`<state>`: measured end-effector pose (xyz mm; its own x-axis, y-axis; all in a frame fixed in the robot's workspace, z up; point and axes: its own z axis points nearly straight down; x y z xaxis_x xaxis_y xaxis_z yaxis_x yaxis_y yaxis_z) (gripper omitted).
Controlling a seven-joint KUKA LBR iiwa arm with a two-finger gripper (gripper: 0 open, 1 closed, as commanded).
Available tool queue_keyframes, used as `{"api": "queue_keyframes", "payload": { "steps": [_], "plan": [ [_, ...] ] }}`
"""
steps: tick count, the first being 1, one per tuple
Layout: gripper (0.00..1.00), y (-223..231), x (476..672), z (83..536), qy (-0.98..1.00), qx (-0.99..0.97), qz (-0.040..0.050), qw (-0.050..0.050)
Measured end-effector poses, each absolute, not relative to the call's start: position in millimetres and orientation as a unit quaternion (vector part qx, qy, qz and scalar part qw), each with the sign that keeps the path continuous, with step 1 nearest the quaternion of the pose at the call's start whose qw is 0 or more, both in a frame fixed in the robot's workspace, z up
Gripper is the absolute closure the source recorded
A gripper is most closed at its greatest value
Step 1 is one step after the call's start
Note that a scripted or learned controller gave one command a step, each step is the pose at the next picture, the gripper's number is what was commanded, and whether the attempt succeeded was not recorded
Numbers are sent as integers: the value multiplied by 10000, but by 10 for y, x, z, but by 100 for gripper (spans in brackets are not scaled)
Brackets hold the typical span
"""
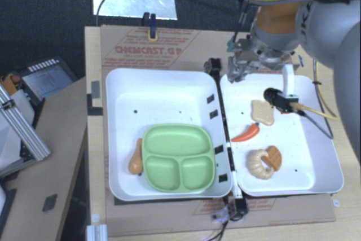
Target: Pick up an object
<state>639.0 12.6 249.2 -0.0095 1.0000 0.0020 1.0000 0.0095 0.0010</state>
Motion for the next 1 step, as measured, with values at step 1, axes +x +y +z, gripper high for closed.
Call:
{"api": "queue_keyframes", "payload": {
  "steps": [1],
  "plan": [
    [100,585,6364,2323,-7100,-7042,-4,3]
  ]
}}
